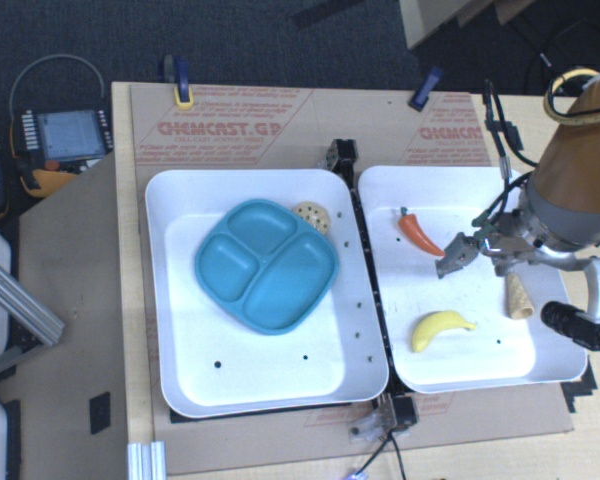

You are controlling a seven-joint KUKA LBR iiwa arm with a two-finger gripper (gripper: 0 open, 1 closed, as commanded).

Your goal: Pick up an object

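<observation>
Banana [441,328] lies in the right bin [550,368], low and central.
Gripper [460,254] hangs above that bin near a chili [417,232], its fingers spread, pinching nothing. A blue plate [266,266] and cookie [311,215] sit in the left bin [190,358].

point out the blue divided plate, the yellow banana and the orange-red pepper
Blue divided plastic plate [267,264]: camera view, centre where the dividers meet.
Yellow toy banana [439,329]: camera view, middle of its curved body.
Orange-red toy pepper [418,233]: camera view, middle of its body.
</observation>
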